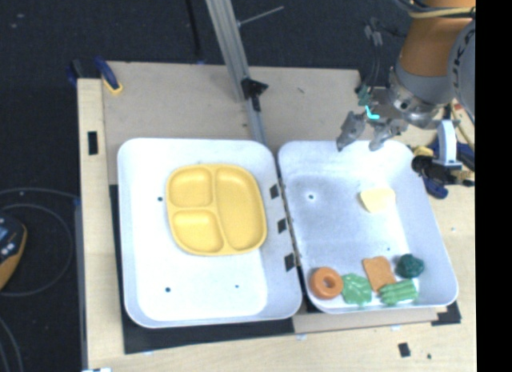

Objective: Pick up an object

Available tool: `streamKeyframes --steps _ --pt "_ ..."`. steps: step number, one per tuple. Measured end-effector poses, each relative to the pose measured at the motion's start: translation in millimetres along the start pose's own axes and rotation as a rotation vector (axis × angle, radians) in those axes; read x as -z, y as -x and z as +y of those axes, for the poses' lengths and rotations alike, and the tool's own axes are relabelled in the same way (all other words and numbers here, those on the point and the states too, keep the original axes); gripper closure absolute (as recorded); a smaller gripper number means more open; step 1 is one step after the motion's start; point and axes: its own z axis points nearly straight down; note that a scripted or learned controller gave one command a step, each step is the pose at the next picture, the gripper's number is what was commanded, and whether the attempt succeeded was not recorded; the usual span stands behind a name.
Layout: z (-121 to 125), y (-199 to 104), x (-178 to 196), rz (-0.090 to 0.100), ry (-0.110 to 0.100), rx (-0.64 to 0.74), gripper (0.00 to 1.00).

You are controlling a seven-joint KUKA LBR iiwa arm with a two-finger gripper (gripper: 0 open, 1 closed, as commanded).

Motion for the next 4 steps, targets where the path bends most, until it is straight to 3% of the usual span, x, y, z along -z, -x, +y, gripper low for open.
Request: streamKeyframes --steps 1,4 --pt "1 0 2 0.000 0.004 0.000 0.00" --pt "-5 -10 -154 -0.002 -0.001 0.001 0.00"
